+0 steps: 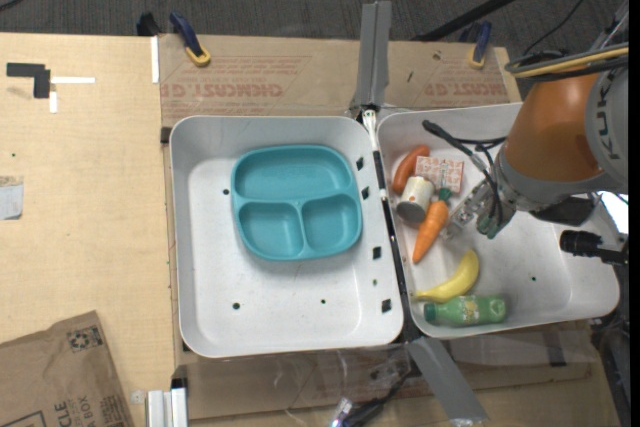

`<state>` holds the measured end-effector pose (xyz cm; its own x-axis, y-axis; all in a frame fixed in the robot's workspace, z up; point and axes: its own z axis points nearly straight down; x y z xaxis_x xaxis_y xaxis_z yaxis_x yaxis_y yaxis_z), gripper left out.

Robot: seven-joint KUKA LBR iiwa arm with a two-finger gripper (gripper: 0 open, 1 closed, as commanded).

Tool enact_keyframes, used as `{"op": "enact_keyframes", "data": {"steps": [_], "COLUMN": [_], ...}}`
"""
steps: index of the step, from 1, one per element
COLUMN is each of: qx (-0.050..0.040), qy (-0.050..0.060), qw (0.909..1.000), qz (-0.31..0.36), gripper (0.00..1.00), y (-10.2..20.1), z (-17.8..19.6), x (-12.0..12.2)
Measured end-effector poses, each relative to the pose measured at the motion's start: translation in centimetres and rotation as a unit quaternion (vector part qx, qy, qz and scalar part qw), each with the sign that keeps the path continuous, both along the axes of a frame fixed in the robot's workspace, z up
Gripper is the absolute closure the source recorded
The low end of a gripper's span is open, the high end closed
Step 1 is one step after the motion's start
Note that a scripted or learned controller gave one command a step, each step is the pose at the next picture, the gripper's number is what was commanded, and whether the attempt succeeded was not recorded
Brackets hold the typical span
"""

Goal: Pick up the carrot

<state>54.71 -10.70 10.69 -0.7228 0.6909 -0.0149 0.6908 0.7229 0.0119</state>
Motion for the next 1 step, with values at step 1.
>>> {"op": "enact_keyframes", "data": {"steps": [1], "qx": [-0.0013], "qy": [-0.004], "qw": [0.9997], "qz": [0.023], "gripper": [1.0], "y": [0.47], "z": [-0.44], "x": [-1.39]}}
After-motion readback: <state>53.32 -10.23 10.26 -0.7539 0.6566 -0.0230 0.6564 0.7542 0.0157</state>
